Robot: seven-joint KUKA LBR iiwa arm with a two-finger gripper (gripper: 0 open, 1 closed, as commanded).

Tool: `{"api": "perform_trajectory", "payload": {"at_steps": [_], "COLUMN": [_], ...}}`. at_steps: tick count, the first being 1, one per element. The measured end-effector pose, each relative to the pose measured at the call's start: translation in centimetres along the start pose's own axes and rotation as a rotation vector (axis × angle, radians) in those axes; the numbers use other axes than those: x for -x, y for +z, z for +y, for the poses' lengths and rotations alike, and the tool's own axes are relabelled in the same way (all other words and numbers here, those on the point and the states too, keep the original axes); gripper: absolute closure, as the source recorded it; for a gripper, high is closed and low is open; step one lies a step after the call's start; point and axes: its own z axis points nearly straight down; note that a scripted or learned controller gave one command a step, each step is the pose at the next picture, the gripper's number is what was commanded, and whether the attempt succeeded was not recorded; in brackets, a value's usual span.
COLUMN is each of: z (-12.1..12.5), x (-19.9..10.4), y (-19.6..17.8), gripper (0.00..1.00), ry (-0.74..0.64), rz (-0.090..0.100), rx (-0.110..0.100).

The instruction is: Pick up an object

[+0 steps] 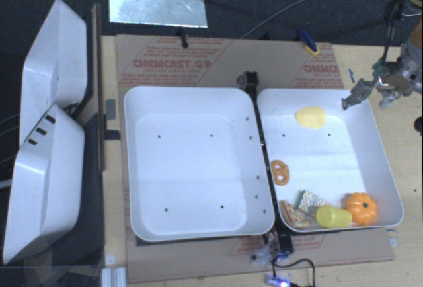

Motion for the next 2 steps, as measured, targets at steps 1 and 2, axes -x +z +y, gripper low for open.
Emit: {"api": "perform_trajectory", "payload": {"at_steps": [1, 2], "z": [0.0, 0.8], "x": [0.6, 0.6], "y": [12.0, 17.2], "gripper": [0.00, 0.00], "ry": [0.001, 0.000], "rz": [0.002, 0.001], "rx": [-0.010, -0.003]}}
